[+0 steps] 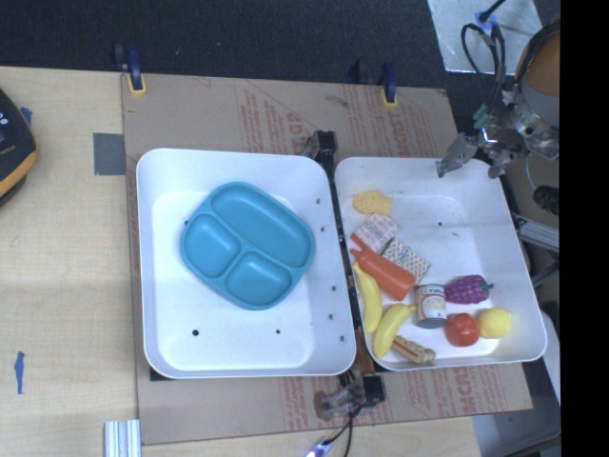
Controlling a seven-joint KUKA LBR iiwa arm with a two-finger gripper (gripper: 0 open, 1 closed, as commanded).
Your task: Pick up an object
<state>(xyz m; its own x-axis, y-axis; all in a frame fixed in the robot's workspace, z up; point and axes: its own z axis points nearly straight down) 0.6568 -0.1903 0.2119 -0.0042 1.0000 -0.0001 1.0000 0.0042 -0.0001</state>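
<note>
1. Lowest in the frame, and so nearest the camera, a black clamp [347, 398] grips the near rims of the two bins where they meet; it appears to be there to keep them from sliding.
2. The right bin [457, 193] holds all the candidate objects, crowded into its lower left half: a yellow corn piece [372, 202], a small printed box [378, 229], an orange carrot [384, 268], a banana [378, 314], a small can [430, 305], purple grapes [465, 288], a tomato [462, 329] and a lemon [495, 323]. Several touch or overlap, which I judge makes a clean grasp harder.
3. The left bin [162, 341] carries a blue divided plate [247, 244] lying flat at its centre, well apart from the toys.
4. The claw [464, 152] hangs at the upper right of the frame, over the far right corner of the right bin, tilted toward the frame's left. I cannot tell whether it is released or clenched, and nothing shows between its tips.
5. Judging by this, the pick is not yet made: the claw is well apart from the pile.
6. The desk [57, 284] under the cardboard sheet bears a yellow and black device [13, 150] at the left edge.
</note>
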